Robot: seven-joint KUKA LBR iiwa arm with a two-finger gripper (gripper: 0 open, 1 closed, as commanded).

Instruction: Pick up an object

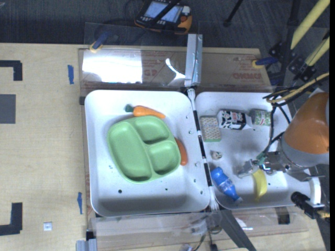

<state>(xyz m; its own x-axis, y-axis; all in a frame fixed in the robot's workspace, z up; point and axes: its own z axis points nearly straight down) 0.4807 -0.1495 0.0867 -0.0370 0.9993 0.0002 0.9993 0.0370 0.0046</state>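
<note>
My gripper hangs low inside the right bin, near its right side, below the arm's orange band. A yellow banana lies just below and to the right of it, close to or touching it. A blue bottle lies at the bin's lower left, apart from the gripper. Along the far side sit a green mesh pad, a black-and-white cow-patterned pack and a small green-labelled can. A tiny pale object rests left of the gripper.
The left bin holds a green divided plate, a carrot at the plate's far edge and an orange piece at its right edge. A divider ridge separates the bins. Cables hang by the arm.
</note>
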